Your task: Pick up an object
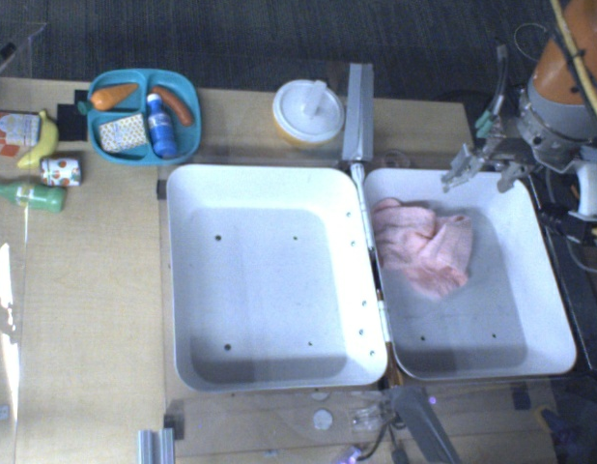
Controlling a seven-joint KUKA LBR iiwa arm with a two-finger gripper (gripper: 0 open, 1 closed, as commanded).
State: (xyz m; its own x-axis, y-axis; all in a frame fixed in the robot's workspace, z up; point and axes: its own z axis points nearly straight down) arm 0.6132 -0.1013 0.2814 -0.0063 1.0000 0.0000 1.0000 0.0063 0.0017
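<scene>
The claw (482, 167) is hanging over the far right corner of the right bin (550, 288), at the end of the grey arm (559, 104) that is reaching in from the right. Its two thin metal fingers are spreading apart toward the left, with nothing between them.

Lying in the far left part of the same bin, close against the wall shared with the left bin (260, 278), is a crumpled pink cloth (424, 245). It is well apart from the claw, nearer and to the left.

The cloth is looking light, soft and limp. It would likely sag and bunch under any pinch, and a flat patch could slip away, so a raised fold near the middle of the heap seems the best place to take hold, with the fingers pressing down into it before closing.

On the counter (76, 307) beyond the bins are sitting a blue divided tray (187, 95) of toy food and a white lidded cup (308, 111).
</scene>
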